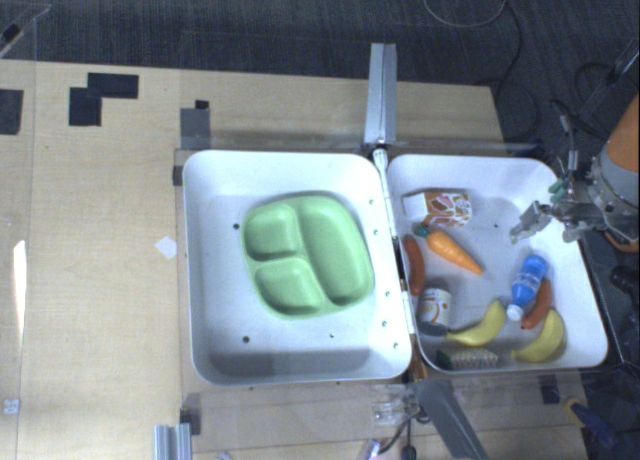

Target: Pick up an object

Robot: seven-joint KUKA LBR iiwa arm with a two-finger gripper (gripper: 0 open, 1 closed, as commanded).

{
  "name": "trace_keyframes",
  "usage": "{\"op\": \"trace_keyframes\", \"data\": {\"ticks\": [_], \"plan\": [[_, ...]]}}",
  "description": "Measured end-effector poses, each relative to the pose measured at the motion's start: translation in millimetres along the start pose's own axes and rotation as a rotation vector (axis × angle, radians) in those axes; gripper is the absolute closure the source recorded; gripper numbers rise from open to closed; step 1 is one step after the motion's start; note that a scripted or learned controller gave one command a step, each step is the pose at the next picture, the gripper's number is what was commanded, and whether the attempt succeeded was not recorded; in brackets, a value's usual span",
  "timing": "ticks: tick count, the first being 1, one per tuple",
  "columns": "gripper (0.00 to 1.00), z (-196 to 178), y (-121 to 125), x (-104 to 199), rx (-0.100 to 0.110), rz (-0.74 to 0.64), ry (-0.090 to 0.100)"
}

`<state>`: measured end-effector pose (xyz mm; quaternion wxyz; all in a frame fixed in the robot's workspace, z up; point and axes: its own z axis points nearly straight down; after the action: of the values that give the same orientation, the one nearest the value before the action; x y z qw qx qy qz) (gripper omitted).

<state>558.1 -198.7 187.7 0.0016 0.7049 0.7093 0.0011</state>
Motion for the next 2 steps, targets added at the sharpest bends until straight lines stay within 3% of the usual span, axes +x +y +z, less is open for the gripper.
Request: {"op": "trace_keyframes", "data": {"ticks": [1,2], "plan": [[0.0,92,-18,-5,-0.002,0.102,0.001],[1.0,81,-16,-4,-0.006,0.1,0.0]]}}
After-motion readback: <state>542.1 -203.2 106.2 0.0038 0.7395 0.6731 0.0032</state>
